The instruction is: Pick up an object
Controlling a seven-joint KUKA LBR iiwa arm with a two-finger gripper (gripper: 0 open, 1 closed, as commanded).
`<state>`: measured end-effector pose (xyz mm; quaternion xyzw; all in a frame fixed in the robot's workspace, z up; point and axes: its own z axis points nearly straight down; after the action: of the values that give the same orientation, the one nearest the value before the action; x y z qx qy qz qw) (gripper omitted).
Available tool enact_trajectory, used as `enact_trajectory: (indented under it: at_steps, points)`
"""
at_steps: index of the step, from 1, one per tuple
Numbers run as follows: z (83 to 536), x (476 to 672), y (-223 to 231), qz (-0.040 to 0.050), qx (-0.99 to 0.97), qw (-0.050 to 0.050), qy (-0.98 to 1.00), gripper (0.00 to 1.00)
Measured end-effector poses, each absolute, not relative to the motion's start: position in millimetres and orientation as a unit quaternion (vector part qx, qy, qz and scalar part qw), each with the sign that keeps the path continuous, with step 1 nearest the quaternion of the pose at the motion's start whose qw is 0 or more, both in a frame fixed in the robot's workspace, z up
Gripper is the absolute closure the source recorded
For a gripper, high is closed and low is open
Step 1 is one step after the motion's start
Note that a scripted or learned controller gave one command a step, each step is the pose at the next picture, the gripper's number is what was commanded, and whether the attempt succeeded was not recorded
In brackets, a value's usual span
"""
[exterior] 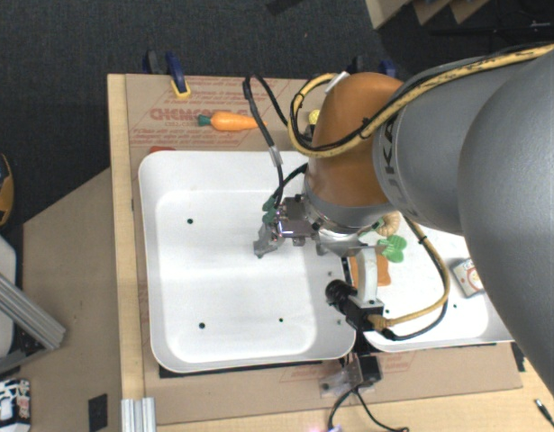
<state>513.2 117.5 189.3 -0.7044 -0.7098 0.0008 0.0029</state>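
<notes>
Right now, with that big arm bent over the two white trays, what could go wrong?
The gripper hangs over the left bin, whose floor beneath looks bare, so a grab here would likely close on nothing. The green item and the small box lie in the right bin, mostly hidden under the arm, so the camera may judge them poorly. Loose cables trail near that bin and might snag.

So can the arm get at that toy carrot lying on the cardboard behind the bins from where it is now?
Probably yes. The carrot lies in the open on the cardboard, outside the left bin, with nothing on top of it. The gripper hangs over that bin, so it would have to travel across the bin's far rim.
</notes>
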Motion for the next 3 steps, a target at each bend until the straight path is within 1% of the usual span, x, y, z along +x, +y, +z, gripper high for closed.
enact_trajectory:
  at_steps: [1,2,3]
  points:
    - [339,532.3,142,-0.0088,-0.705,-0.004,-0.709,0.0]
    - [341,530.2,140,-0.0008,-0.706,-0.001,-0.708,1.0]
    - [240,587.0,125,0.0037,-0.708,0.002,-0.706,1.0]
